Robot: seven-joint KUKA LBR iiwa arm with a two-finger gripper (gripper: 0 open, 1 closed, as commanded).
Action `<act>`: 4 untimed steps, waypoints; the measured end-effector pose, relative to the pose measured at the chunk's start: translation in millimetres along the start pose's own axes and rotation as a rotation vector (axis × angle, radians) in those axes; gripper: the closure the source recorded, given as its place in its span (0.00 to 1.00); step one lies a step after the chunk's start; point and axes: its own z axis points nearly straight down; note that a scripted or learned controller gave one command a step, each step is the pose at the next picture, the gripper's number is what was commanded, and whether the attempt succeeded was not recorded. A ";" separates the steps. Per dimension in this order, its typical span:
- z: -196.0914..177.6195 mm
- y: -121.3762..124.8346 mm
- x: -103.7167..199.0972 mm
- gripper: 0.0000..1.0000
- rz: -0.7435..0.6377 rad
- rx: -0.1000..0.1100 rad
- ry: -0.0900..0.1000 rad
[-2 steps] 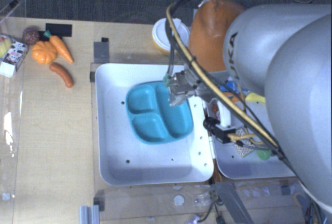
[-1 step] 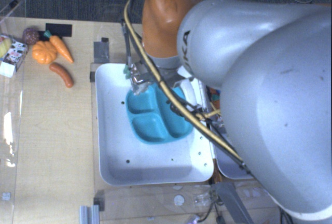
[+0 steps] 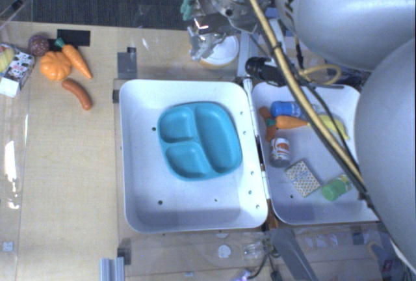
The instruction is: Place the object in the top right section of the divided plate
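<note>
Nearest you, the grey arm [image 3: 351, 6] looms at two o'clock; its gripper [image 3: 207, 45] hovers at twelve above the blue divided plate [image 3: 199, 140], grip unreadable.

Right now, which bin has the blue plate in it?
The left bin holds the blue divided plate. The right bin has small toys instead.

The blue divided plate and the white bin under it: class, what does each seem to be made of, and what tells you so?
Divided plate: likely moulded plastic, matte, judging by its uniform blue and soft rounded ridges. White bin: probably plastic or coated metal, smooth, with rounded corners and small holes.
</note>
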 end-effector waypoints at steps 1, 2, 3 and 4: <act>85.4 34.0 4.8 1.00 -0.136 0.005 0.000; 107.6 -20.3 16.1 1.00 -0.220 0.002 0.001; 114.6 -31.5 -24.5 1.00 -0.349 0.003 0.001; 148.3 -16.9 29.8 1.00 -0.447 0.002 0.002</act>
